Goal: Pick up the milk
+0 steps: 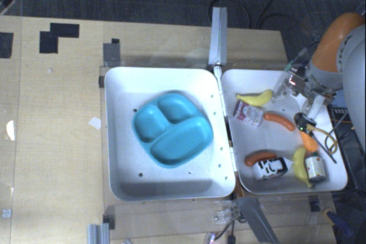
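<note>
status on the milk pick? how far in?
Done: nothing yet; the black-and-white milk carton lies in the right white bin beside a red sausage. In hand: the gripper is over the bin's far right side, away from it. Left: approach, grasp, lift.

Your pale wood-grain counter [57, 123] carries two shallow white plastic bins, touching side by side. Left white bin [120, 123], right white bin [337, 177]. A grey metal bar [218, 37] lies upright on the counter above their seam. Black square and stepped markers [57, 36] sit at the far-left corner; a small white scrap [94, 122] lies just beside the left bin.
</note>
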Controlling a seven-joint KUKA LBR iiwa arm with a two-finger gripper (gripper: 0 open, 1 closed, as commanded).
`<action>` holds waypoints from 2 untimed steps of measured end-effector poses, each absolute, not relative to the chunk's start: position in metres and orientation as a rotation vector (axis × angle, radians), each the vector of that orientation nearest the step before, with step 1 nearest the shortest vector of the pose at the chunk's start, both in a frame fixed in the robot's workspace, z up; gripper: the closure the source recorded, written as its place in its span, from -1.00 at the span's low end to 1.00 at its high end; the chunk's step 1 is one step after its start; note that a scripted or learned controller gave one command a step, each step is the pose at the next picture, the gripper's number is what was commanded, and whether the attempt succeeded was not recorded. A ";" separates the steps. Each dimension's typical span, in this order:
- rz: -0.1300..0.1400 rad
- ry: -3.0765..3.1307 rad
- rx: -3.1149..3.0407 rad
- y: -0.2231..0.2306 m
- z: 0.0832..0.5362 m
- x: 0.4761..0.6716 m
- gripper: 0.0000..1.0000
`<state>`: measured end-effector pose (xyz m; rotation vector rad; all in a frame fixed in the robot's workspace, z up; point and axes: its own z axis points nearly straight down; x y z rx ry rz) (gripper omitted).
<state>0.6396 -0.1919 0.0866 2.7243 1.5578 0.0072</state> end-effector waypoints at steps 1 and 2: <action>0.017 1.565 2.713 -0.190 0.101 0.643 1.00; 0.008 1.133 2.927 -0.177 0.192 0.651 1.00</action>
